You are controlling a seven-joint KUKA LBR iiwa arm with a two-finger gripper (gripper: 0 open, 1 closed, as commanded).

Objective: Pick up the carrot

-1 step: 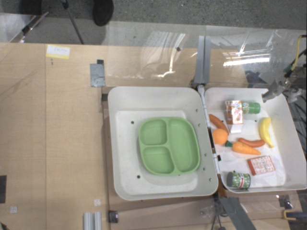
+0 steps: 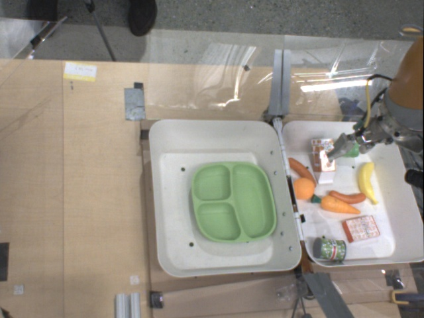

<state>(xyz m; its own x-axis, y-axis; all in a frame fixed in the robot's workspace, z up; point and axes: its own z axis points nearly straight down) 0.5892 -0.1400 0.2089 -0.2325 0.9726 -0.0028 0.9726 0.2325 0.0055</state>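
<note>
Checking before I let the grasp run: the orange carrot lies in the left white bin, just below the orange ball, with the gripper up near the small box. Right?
Not quite. The camera view shows the orange carrot in the right white bin, not the left. The rest holds: it lies just below the orange ball, and the gripper is near the small box.

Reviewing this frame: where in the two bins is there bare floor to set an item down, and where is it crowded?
Left bin: bare floor rings the green plate, widest on its left. Right bin: crowded centre with carrot, orange, banana and can; a bare strip lies right of the banana.
</note>
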